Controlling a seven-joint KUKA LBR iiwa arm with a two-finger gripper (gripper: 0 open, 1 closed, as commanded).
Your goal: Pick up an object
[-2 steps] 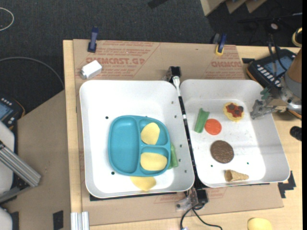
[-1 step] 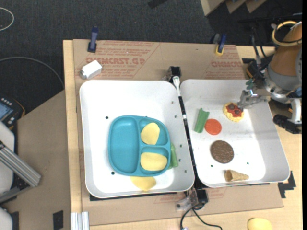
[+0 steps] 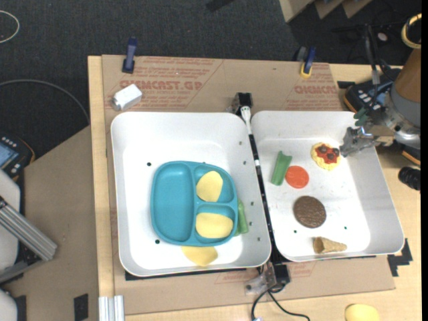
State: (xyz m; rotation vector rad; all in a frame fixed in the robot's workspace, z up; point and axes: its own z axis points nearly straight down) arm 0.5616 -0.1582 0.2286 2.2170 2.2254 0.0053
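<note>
The task looks barely begun: nothing is lifted, and every object rests on a bin floor. The gripper (image 3: 352,141) hangs at the far right edge of the right bin (image 3: 381,199), just beside a small toy pizza (image 3: 326,156) with red toppings, close enough that it may be touching its right side, though no object sits between the fingers. How wide the gripper stands cannot be told from this slant. The pizza seems the likely target. Nearer the bin's middle lie a green pod-shaped piece (image 3: 279,167), an orange disc (image 3: 297,176), a brown cookie (image 3: 309,212) and, by the near edge, a tan wedge (image 3: 328,245). In the left bin (image 3: 127,179) sits a teal divided tray (image 3: 175,202) carrying yellow pieces (image 3: 210,186). What remains is the whole grasp and lift.
</note>
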